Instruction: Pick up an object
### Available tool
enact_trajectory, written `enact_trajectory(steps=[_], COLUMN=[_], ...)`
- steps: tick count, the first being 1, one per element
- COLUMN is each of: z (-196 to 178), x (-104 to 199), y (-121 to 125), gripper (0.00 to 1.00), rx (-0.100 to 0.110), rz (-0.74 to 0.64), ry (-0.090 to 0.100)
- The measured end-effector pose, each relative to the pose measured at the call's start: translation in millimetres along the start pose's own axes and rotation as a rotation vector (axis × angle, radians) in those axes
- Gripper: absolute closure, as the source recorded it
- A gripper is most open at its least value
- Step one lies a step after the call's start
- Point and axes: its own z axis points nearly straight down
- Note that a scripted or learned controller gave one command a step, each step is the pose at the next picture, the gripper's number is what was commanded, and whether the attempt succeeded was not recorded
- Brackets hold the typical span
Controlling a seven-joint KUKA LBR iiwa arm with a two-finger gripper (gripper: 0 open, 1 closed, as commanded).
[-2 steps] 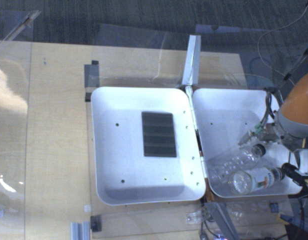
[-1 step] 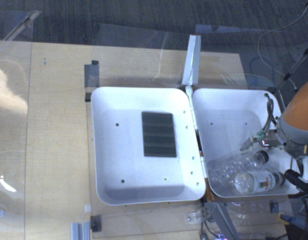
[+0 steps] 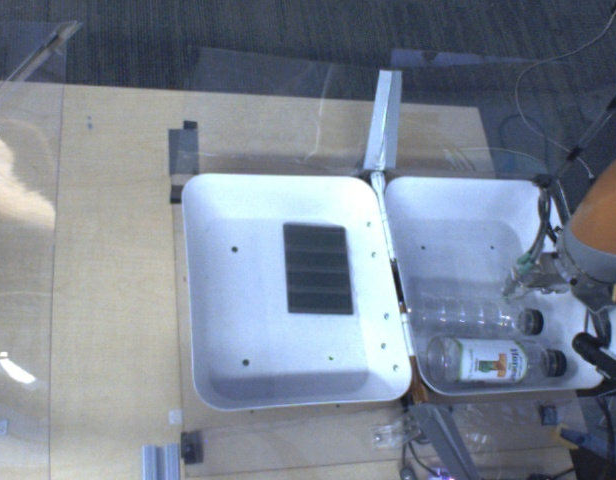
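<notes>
In the right bin (image 3: 458, 208), two clear plastic bottles lie on their sides near the front wall. One has a white and green label (image 3: 488, 361) and a dark cap pointing right. The other is unlabelled (image 3: 468, 318) and lies just behind it, also with a dark cap. A flat black ribbed rectangle (image 3: 318, 268) rests in the middle of the left bin (image 3: 218, 298). My gripper (image 3: 523, 280) hangs over the right side of the right bin, just above the cap end of the unlabelled bottle. Nothing shows in its grasp.
The arm with its orange band (image 3: 600, 218) comes in over the right bin's right wall. A metal strut (image 3: 383, 123) stands behind the seam between the bins. Cables and clamps lie at the bench's front right.
</notes>
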Motion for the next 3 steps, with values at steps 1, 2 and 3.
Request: enact_trajectory(steps=[1, 2, 3], z=[-0.4, 11.6, -1.5], x=[-0.3, 1.5, 1.9], y=[0.4, -13.2, -8.6], gripper=[0.00, 0.00, 1.00], rx=[-0.002, 0.004, -0.007], rz=[0.000, -0.132, -0.134], ry=[-0.001, 0.002, -0.001])
